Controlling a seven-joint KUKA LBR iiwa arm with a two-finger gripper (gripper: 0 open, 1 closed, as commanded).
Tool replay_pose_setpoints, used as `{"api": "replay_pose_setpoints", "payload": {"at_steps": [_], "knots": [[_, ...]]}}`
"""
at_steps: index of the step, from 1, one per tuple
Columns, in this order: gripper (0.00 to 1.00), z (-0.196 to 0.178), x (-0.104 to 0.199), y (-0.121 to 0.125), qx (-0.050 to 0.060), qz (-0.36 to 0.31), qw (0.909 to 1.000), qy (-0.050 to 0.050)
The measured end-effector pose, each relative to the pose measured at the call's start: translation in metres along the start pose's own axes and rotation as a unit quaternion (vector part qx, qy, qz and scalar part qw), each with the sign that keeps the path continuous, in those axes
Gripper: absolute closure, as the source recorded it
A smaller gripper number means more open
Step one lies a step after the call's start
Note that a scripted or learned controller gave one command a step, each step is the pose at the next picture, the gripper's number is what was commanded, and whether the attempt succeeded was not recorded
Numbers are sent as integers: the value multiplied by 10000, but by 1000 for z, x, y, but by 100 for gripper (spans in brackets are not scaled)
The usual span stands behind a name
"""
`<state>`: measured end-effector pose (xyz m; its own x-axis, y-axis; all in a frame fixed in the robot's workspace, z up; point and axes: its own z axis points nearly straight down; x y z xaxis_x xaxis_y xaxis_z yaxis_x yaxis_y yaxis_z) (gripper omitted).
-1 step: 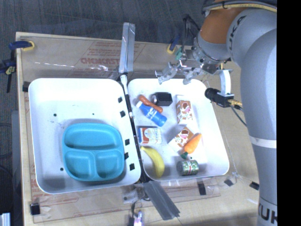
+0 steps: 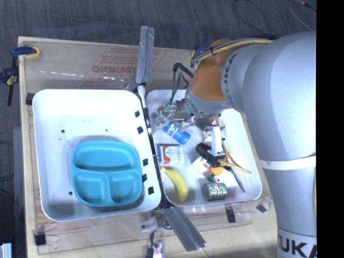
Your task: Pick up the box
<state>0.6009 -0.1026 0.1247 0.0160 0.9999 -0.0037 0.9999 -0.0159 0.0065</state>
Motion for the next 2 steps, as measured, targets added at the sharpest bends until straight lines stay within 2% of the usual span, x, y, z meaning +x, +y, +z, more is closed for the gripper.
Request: {"api": "replay_pose_setpoints", "payload": {"at_steps": [1,2], "knots": [[0,7,-9,-26,-442,-430,9981,-66],[0,31,-35,-117,4,-746,9972,-4]]}}
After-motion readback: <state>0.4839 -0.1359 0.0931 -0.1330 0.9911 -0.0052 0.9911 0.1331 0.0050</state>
